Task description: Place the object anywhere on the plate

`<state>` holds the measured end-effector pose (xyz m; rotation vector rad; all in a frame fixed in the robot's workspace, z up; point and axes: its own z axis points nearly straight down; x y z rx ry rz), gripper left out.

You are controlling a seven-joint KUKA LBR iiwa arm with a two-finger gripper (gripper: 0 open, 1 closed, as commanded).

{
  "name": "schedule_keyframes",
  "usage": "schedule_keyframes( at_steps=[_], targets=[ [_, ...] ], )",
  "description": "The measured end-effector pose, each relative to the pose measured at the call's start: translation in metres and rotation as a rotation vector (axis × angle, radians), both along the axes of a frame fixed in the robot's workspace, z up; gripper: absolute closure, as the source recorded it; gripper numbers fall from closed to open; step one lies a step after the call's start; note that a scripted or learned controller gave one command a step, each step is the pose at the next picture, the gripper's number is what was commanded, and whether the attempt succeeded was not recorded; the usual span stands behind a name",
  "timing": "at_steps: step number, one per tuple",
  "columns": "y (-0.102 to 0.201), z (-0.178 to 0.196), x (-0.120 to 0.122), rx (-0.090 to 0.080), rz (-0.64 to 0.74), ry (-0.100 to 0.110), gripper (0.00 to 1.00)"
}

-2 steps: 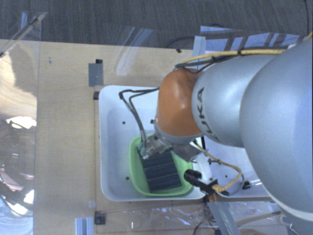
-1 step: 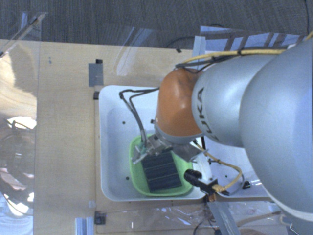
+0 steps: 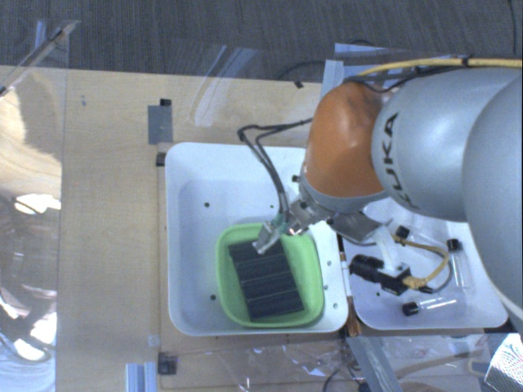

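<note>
The ridged block (image 3: 265, 280) lies flat on the green plate (image 3: 309, 261), as the task wants; whether the gripper (image 3: 270, 237) is wide or narrow, one cannot tell.

Two shallow white bins sit on the bench (image 3: 98, 219): the left bin (image 3: 186, 219) and the right bin (image 3: 478, 305). There is one green plate (image 3: 309, 261) and one dark ribbed slab (image 3: 265, 280). One grey arm (image 3: 441, 145) is in view, carrying one gripper (image 3: 274, 235).
</note>
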<state>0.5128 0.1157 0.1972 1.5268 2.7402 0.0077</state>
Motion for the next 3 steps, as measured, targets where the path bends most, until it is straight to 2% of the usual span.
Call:
schedule_keyframes(
  at_steps=[1, 2, 3],
  targets=[
    [0.001, 0.011, 0.002, 0.002, 0.002, -0.006, 1.0],
    [0.001, 0.011, 0.002, 0.002, 0.002, -0.006, 0.0],
    [0.002, 0.023, 0.004, 0.004, 0.005, -0.012, 1.0]
  ],
)
